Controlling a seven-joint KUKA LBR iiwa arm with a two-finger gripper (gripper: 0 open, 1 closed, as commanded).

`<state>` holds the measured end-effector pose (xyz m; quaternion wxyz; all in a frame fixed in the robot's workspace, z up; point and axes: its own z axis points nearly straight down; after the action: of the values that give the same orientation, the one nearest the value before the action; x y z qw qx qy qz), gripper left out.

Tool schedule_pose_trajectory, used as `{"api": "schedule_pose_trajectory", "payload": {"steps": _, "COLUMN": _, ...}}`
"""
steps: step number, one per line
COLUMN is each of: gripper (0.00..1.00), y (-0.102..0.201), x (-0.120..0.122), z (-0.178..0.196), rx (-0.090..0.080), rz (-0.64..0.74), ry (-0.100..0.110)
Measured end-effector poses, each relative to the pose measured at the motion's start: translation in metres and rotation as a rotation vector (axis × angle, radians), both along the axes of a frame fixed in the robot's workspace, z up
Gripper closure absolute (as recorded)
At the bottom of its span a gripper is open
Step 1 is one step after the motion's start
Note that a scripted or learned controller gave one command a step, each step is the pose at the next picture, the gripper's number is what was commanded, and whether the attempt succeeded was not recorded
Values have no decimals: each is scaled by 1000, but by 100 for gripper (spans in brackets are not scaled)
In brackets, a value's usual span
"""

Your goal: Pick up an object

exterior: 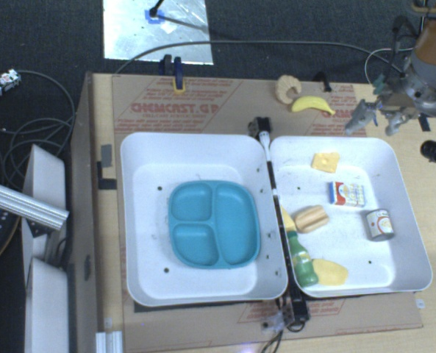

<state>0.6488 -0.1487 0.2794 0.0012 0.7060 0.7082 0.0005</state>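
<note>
My gripper hangs open above the bench just past the far edge of the right bin, with nothing between its fingers. In that bin lie a yellow cheese wedge, a small red, white and blue box, a silver can, a tan bread roll, a green bottle and a yellow piece. The cheese wedge is the nearest to the gripper, below and to its left.
The left bin holds a blue divided plate. A toy banana and a beige object lie on the bench behind the bins. Cables run across the far side, and a metal sheet lies at the back.
</note>
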Motion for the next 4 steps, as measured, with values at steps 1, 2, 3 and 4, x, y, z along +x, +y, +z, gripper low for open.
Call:
{"api": "schedule_pose_trajectory", "payload": {"steps": 1, "gripper": 0, "y": -12, "x": -45, "z": -145, "rx": 1, "rz": -1, "ry": 4}}
{"api": "schedule_pose_trajectory", "payload": {"steps": 2, "gripper": 0, "y": 9, "x": -60, "z": -163, "rx": 1, "rz": 0, "ry": 2}}
{"api": "schedule_pose_trajectory", "payload": {"steps": 3, "gripper": 0, "y": -7, "x": 17, "z": -195, "rx": 0, "rz": 1, "ry": 0}}
{"api": "schedule_pose_trajectory", "payload": {"steps": 4, "gripper": 0, "y": -22, "x": -22, "z": -195, "rx": 0, "rz": -1, "ry": 0}}
